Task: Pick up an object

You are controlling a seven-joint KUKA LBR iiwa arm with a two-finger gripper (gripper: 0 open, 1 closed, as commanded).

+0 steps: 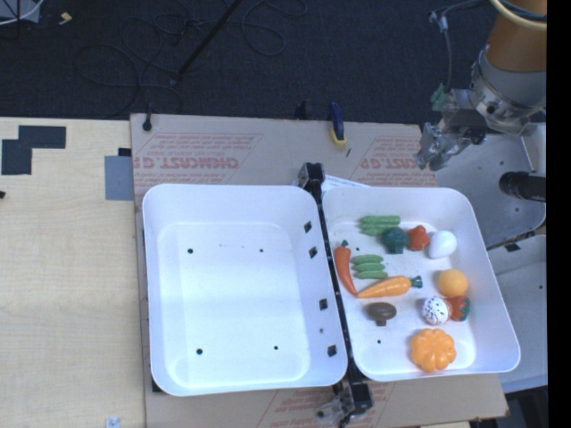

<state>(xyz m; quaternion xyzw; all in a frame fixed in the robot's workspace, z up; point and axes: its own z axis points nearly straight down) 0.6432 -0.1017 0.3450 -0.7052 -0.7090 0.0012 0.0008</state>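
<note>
The right bin (486, 266) holds several toy foods: a green bean pod (380, 223), a dark broccoli (393, 238), a red piece (417, 236), a white ball (442, 243), a long carrot (390, 286), a red chili (343, 268), an orange fruit (452, 283), a brown mushroom (382, 312), a patterned white ball (434, 309) and an orange pumpkin (433, 349). My gripper (437, 154) hangs above the bench behind the right bin's far edge, apart from every object. Nothing shows between its fingers.
The left bin (178, 239) sits beside the right one, joined along a black hinge strip (323, 275). A blue and yellow clamp (337, 125) stands on the cardboard behind the bins. Cables lie on the dark floor at the back.
</note>
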